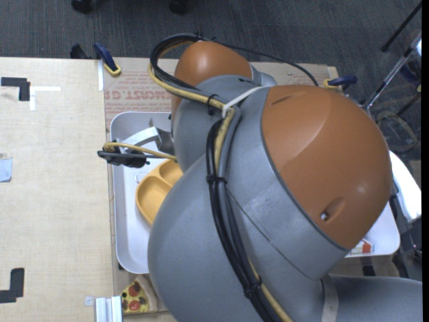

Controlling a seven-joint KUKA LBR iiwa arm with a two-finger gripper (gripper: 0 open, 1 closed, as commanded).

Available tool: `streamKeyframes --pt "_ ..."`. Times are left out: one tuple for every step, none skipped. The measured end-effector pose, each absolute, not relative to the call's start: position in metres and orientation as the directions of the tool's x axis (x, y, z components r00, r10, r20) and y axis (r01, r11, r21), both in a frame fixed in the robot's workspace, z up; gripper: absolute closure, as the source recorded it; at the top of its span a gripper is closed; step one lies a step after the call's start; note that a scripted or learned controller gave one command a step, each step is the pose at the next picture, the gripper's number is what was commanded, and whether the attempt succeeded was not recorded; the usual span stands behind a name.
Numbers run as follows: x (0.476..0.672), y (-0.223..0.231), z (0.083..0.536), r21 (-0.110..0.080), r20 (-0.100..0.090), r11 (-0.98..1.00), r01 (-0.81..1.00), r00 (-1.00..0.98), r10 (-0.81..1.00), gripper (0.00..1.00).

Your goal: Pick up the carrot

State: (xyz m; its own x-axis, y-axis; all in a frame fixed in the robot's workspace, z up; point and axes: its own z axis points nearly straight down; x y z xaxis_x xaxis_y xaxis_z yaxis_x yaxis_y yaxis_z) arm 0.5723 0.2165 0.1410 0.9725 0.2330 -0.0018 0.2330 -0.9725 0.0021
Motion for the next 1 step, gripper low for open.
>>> streamKeyframes --pt "0.5396 0.2224 0.0911 0.003 -0.004 -0.981 0.194 0.981 0.194 0.00"
